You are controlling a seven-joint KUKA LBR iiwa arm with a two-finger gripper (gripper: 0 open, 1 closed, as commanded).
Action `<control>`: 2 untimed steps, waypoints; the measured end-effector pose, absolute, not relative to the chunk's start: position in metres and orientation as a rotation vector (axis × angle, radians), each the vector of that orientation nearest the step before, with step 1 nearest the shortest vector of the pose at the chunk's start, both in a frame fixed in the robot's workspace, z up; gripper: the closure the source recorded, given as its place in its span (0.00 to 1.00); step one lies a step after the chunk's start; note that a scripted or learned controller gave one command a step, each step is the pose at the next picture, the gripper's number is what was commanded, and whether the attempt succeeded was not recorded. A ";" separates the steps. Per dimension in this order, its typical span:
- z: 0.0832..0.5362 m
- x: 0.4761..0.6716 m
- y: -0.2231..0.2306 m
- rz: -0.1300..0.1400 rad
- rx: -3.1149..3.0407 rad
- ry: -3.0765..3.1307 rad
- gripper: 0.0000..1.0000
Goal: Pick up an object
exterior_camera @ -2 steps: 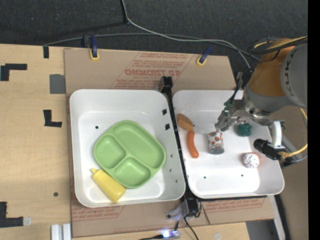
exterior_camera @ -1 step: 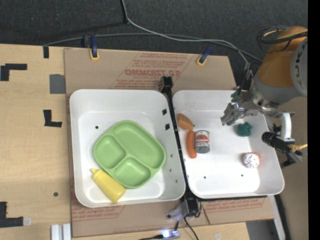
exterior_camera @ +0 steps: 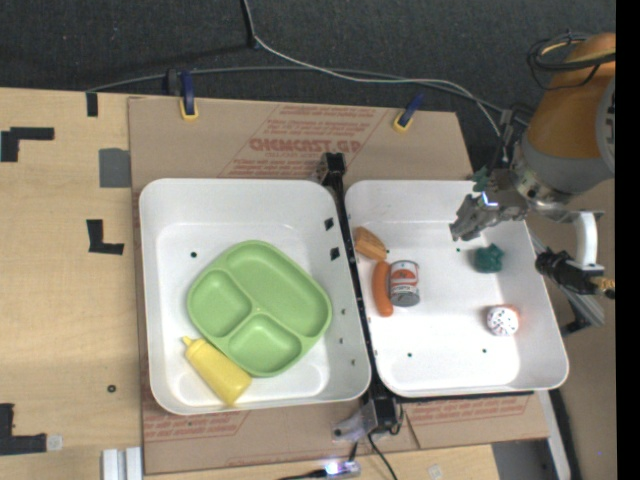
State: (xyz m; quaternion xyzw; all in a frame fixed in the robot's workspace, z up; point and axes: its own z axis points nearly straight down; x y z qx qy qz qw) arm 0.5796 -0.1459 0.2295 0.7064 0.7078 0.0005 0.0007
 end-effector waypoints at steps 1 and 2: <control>0.218 0.568 -0.091 -0.002 2.217 2.229 1.00; 0.227 0.559 -0.033 -0.001 2.216 2.231 1.00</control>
